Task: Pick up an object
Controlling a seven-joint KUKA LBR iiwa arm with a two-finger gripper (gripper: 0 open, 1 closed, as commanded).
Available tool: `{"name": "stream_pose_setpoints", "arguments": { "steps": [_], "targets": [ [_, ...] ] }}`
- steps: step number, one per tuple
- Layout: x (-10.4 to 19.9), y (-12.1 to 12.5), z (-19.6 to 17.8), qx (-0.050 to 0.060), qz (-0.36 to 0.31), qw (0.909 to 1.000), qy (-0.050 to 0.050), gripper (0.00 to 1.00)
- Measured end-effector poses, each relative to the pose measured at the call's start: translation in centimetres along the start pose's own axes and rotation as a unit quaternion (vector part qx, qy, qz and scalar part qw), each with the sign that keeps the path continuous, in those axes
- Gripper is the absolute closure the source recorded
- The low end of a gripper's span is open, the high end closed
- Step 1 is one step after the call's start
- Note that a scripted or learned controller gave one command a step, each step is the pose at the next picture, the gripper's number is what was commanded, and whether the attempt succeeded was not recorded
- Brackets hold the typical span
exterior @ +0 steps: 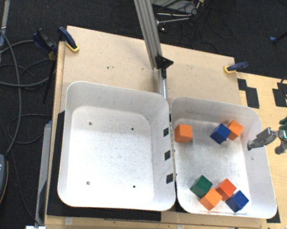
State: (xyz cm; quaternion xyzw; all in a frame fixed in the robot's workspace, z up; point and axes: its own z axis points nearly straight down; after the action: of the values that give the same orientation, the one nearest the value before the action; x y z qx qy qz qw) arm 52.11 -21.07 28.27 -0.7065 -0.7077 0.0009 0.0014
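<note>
Several small cubes lie in the right bin (263, 170). An orange cube (184, 133) sits alone near the bin's left wall. A blue cube (220, 133) and an orange cube (235, 129) touch at the back. At the front, a green cube (201, 186), two orange cubes (210, 199) (226, 188) and a blue cube (237, 200) are clustered. My gripper (264, 147) hovers over the bin's right rim, open, with nothing between its fingers, to the right of the back pair.
The left bin (78, 128) stands beside the right one, separated by a shared divider. A metal pole (148, 22) slants in from the back to the bins' junction. Clamps sit at the board's back corners. Cables and a pendant lie at the left.
</note>
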Motion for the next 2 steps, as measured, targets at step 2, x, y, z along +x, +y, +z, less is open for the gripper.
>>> {"name": "stream_pose_setpoints", "arguments": {
  "steps": [2],
  "targets": [
    [0.6, 0.1, 4.3, 0.001, 0.001, 1.0, 0.0, 0.0]
  ]
}}
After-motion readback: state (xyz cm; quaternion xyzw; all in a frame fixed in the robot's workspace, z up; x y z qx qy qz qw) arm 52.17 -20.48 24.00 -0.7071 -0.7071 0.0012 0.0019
